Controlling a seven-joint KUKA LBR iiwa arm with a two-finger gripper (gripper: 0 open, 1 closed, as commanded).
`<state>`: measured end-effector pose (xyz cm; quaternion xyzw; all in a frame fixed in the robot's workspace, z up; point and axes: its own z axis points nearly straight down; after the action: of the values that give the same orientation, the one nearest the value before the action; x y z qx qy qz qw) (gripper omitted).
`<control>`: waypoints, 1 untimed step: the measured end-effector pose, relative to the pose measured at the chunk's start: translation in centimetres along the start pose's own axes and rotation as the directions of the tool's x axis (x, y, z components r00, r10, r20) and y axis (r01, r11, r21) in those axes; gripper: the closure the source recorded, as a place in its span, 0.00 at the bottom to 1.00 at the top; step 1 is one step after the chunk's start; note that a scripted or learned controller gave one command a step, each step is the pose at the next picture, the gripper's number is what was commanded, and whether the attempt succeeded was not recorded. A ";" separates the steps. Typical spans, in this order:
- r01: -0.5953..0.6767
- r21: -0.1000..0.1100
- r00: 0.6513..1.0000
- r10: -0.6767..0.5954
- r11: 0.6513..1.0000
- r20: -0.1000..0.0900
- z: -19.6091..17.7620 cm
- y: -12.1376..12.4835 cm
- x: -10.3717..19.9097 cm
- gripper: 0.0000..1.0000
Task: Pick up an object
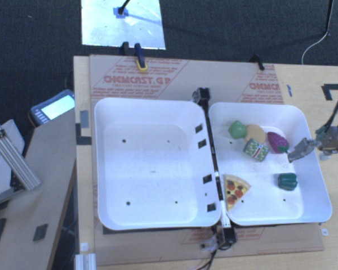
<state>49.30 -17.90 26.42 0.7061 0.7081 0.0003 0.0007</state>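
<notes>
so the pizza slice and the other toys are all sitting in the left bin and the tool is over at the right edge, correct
Not quite: the camera view shows the pizza slice and the other toys, such as the green pepper and the purple piece, lying in the right bin, not the left bin. The tool is indeed at the right edge.

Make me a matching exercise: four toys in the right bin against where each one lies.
Things:
1. pizza slice
2. green pepper
3. purple toy
4. green ball

Places:
A. far left of the cluster
B. alone near the right wall
C. against the divider, near side
D. right end of the cluster

Pairs: 1-C, 2-B, 3-D, 4-A
</notes>
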 end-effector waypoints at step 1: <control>0.003 -0.003 1.000 -0.003 1.000 0.001 -1.1 0.1 0.0 1.00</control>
<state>49.41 -17.91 27.54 0.7048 0.7094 0.0013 0.0021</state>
